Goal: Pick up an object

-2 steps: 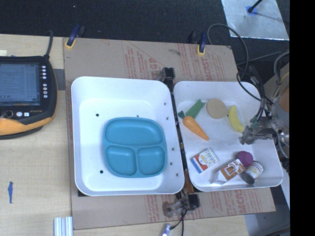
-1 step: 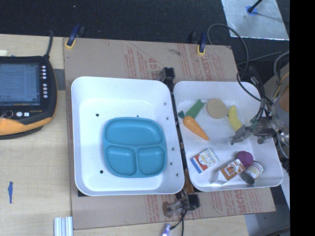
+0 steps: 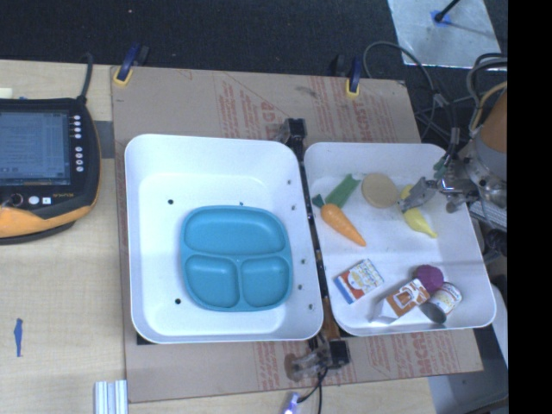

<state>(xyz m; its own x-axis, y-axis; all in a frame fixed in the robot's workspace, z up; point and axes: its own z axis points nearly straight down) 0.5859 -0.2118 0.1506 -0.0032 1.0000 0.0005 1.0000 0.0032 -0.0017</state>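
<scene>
The right bin [image 3: 466,247] holds several toy foods. An orange carrot [image 3: 342,223] lies at its left with a green piece [image 3: 341,189] beside it. A tan round disc [image 3: 378,190] sits at the back. A yellow fruit [image 3: 421,222] lies near the right wall. My gripper [image 3: 420,194] reaches in from the right, low over the bin, just above the yellow fruit and right of the tan disc. At the front lie a small white and red box [image 3: 359,279], an orange carton [image 3: 407,297], a purple fruit [image 3: 429,277] and a small can [image 3: 445,298].
The left bin [image 3: 155,171] holds a blue divided plate [image 3: 235,257]. A tablet-style pendant [image 3: 43,158] rests on the bench at far left. Cables and the arm's wrist [image 3: 483,175] crowd the right bin's right edge.
</scene>
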